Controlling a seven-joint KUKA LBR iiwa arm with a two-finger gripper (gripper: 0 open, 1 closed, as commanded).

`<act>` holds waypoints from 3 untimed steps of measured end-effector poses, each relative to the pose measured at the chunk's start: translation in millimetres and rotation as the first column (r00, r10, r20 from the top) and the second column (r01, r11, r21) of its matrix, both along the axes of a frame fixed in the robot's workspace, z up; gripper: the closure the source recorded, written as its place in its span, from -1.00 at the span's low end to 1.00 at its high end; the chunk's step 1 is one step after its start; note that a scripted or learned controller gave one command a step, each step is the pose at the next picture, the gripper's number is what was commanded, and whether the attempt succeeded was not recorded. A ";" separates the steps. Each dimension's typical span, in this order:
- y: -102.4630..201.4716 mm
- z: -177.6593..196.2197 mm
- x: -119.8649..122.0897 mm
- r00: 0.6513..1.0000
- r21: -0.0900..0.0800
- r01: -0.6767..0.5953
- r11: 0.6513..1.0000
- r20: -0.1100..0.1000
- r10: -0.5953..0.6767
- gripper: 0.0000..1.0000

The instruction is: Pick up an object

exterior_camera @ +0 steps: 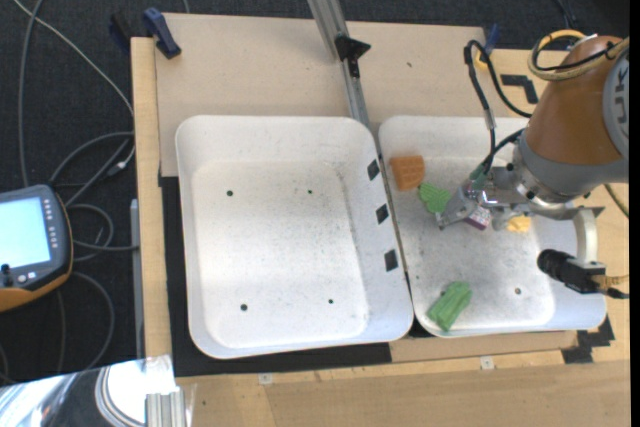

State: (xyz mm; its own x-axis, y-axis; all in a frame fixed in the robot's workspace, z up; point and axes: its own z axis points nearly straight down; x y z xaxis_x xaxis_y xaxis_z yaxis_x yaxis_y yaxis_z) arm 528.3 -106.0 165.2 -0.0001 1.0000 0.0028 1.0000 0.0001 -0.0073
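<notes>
1. Green is what sits nearest my pincer (462, 212): a small green piece (434, 198) lies just beside its tip in the right-hand bin (500, 310), towards the divider.
2. Whether my pincer is released or clenched, I cannot tell from up here; the metal at the tip is a blur, and nothing is plainly caught in it.
3. An orange block (406, 171) rests a little further up, close to the wall between the bins, apart from the green piece.
4. A larger green ribbed object (449, 304) lies near the front rim of the same bin, well apart from me.
5. Something yellow (518, 224) and a purplish bit (478, 222) peek out under my wrist; too small to name.
6. My judgement: the small green piece is the one to go for, since it is closest and has bare bin floor around it.
7. To do this well, I want my tip centred squarely over it, not offset, before descending.
8. I should go straight down and close gently, so I don't nudge it away.
9. The left bin (270, 315) plays no part in this step.
10. A lift is worth making only once the piece is truly between the tips.
</notes>
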 end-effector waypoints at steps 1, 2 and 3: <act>0.9 -63.4 0.1 1.000 0.000 0.000 1.000 -0.002 0.000 -1.00; 0.8 -48.7 2.6 1.000 -0.001 0.000 1.000 0.008 0.000 1.00; -0.5 -1.5 12.1 1.000 -0.004 -0.002 1.000 0.013 0.002 1.00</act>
State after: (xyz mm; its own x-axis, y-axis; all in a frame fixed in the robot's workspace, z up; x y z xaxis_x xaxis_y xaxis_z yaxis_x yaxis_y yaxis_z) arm 540.4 -106.5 163.7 -0.0017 1.0000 -0.0010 1.0000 0.0017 0.0058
